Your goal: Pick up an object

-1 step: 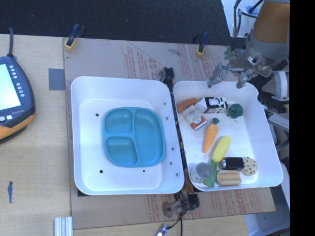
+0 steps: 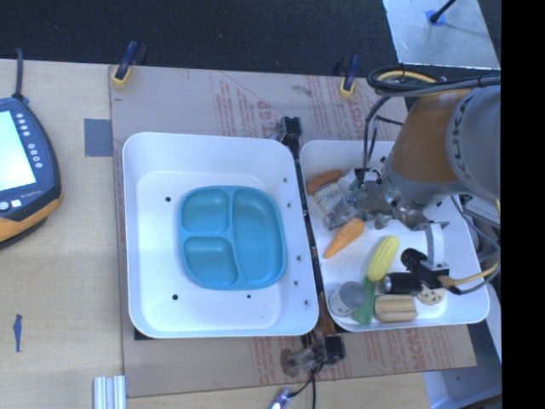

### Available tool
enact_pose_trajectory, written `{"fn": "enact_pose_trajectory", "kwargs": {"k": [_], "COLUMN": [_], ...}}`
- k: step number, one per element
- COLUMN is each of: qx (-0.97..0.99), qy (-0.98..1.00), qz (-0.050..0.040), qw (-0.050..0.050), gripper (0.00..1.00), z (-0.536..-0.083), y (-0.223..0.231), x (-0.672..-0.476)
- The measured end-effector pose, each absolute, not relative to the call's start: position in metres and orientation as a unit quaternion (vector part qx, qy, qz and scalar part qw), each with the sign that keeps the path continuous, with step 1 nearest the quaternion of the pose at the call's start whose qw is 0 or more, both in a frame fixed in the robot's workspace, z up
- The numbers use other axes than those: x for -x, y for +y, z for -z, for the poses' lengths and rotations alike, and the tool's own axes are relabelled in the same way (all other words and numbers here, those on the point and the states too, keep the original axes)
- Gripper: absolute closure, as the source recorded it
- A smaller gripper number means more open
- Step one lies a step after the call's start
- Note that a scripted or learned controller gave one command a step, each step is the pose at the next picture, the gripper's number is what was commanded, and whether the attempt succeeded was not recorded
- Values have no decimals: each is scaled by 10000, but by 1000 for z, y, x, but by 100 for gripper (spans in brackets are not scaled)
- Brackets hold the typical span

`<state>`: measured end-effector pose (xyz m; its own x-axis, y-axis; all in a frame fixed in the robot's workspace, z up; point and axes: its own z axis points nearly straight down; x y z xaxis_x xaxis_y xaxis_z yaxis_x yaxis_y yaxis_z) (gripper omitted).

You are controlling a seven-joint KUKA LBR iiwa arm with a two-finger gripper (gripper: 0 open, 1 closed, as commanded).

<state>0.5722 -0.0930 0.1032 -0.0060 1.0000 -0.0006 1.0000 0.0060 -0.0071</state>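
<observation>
Nothing is judged lifted yet: the pincer (image 2: pixel 368 196) is lowered into the right bin (image 2: pixel 464 312) near the toy carrot (image 2: pixel 343 238) and corn cob (image 2: pixel 382 257), its grip state cannot be told.

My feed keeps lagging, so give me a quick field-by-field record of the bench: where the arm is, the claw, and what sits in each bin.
arm: grey with orange band, reaching in from the right over the right bin
claw: low over the right bin's upper left, fingers not readable
left bin: holds a blue divided plate
right bin: holds a carrot, corn cob, wooden block, green piece, grey disc
near claw: orange item, wrapped packet
held: nothing visibly
</observation>
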Motion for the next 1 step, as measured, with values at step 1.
{"fn": "enact_pose_trajectory", "kwargs": {"k": [1], "qx": [7034], "qy": [-7108], "qz": [-37], "qw": [18], "gripper": [100], "z": [-114], "y": [-94], "x": [-573]}}
